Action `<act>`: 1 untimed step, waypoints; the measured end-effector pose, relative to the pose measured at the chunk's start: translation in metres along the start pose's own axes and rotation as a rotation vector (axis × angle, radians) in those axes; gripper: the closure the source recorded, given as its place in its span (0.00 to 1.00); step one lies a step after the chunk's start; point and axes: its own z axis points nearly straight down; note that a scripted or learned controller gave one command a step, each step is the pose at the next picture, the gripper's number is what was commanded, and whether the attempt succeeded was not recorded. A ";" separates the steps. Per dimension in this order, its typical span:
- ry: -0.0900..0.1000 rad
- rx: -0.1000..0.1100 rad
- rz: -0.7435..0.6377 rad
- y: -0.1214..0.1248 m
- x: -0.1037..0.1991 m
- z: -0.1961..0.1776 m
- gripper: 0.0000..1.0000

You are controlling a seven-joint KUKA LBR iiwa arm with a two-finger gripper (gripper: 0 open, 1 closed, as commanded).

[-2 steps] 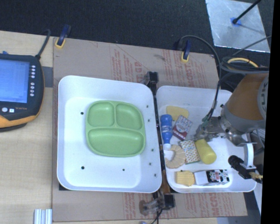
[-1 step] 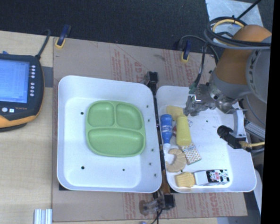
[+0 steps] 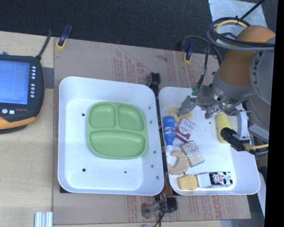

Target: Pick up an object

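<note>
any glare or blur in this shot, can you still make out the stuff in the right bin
Camera view: even overhead light, soft shadows; the white bins look bright, mild glare on the left bin's rim. The green plate is sharp. In the right bin the blue bottle and yellow item read clearly, smaller packets are too soft to identify. The hand is slightly blurred.

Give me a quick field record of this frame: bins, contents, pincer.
left bin: shallow white, holds a green three-compartment plastic plate
right bin: shallow white, holds a blue bottle, a yellow cylinder, small packets and a yellow sponge block
pincer: over the right bin's far end, nothing visibly between its fingers
outside the bins: grey-and-orange touchscreen pendant
</note>
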 end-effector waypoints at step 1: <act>-0.001 0.004 -0.002 -0.072 -0.018 0.084 0.00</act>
